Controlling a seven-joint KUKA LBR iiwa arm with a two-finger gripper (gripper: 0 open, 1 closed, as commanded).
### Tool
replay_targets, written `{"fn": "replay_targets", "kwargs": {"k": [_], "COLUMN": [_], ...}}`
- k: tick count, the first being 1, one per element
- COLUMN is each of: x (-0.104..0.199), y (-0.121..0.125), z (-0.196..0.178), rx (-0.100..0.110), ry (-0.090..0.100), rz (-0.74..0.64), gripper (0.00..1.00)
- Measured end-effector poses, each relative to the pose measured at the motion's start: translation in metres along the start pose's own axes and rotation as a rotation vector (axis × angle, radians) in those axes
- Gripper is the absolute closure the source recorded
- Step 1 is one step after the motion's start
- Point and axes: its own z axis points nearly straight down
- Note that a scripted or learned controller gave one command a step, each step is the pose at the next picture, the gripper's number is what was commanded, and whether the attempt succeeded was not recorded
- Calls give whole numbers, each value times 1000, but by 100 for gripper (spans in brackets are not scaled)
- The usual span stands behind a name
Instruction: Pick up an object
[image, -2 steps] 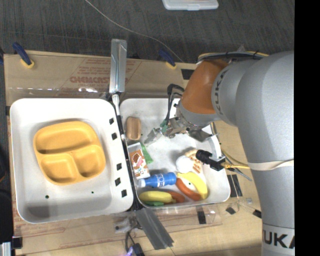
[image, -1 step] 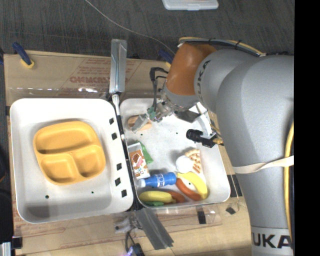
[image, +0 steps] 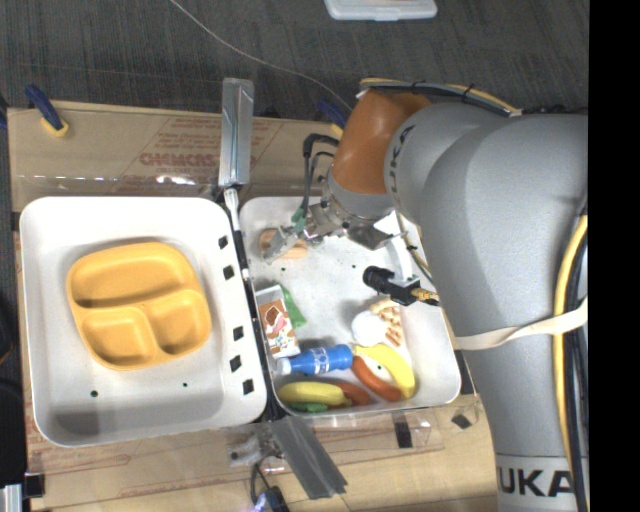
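My gripper (image: 300, 228) hangs low over the far left corner of the right bin (image: 432, 392), under the orange-banded wrist. Just to its left lies a small tan, bread-like piece (image: 270, 240), very close to the gripper; I cannot tell whether they touch. Toward the near side of the same bin lie a small snack box (image: 275, 318), a blue bottle (image: 318, 360), a banana (image: 308, 394), a yellow and red hot-dog-like toy (image: 385, 372) and a white pizza-like slice (image: 378, 324).
The left bin (image: 60, 415) holds a yellow divided tray (image: 138, 302). A metal divider (image: 236, 130) runs between the two bins. My large grey arm covers the right side of the right bin.
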Motion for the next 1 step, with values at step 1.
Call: {"fn": "replay_targets", "kwargs": {"k": [1], "x": [2], "y": [1], "z": [0], "rx": [2], "ry": [2], "rz": [-174], "gripper": [0]}}
